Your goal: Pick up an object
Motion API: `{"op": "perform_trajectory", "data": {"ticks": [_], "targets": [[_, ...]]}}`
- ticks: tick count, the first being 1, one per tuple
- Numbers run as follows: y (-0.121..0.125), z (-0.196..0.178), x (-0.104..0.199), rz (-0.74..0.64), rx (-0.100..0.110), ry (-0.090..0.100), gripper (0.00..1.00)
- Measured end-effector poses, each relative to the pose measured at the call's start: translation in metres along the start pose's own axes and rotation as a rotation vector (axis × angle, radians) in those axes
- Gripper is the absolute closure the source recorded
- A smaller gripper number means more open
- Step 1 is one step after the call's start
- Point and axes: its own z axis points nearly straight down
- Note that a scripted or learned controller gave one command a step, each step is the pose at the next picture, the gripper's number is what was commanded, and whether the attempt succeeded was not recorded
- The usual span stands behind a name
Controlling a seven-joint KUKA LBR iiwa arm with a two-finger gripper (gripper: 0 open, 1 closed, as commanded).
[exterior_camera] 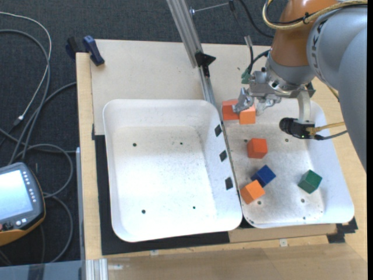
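The nearest candidate for picking is the orange block [247, 116], which lies at the top of the right bin [332, 174], a little right of the frame's centre. A red-orange block [230, 111] sits just beside it on its left, touching or almost touching it. The gripper [252, 101] hangs directly above this pair, so the orange block is just below and slightly left of the tool tip. I cannot tell from here whether the tool is released or clenched (the wrist covers it), and I see no block held.

I judge the coming move to be a short descent, and the close neighbour may disturb the grasp.

Further down the same bin lie a red block [257, 148], a blue block [266, 175], a second orange block [253, 191] and a green block [310, 181], well apart from the tool. The left bin [116, 156] occupies the middle of the frame.
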Motion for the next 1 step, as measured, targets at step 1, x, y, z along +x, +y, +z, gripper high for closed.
{"op": "perform_trajectory", "data": {"ticks": [1], "targets": [[-0.0012, -0.0001, 0.0003, 0.002, 0.001, 0.002, 1.0]]}}
